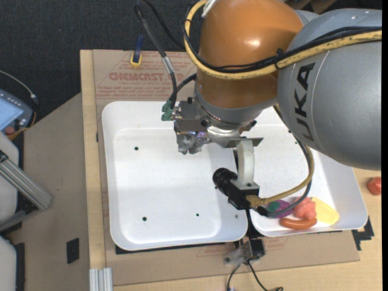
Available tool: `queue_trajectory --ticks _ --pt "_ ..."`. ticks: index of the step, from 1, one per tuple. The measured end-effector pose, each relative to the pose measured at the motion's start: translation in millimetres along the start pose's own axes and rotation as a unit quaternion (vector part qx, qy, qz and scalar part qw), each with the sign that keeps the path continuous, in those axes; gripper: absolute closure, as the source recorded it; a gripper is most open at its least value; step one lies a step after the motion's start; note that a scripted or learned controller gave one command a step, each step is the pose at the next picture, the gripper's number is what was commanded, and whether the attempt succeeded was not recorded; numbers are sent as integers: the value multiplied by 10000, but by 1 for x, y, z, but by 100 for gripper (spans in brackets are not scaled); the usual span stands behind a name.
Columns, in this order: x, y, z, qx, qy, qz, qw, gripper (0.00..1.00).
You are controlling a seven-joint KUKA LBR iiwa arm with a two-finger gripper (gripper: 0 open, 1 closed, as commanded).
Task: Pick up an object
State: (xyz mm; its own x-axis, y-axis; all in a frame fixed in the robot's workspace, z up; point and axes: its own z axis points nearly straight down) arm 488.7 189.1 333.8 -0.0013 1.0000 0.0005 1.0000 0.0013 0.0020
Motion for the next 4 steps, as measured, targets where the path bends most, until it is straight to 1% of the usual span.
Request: queue_trajectory --ticks 1,2,3,4 --pt "-79 -12 126 78 -22 48 10000 100" --pt "-20 -1 116 5 4 -16 10000 100" --pt "-99 -12 183 55 -7 31 10000 100" --pt "-81 44 228 -8 -2 0 10000 100"
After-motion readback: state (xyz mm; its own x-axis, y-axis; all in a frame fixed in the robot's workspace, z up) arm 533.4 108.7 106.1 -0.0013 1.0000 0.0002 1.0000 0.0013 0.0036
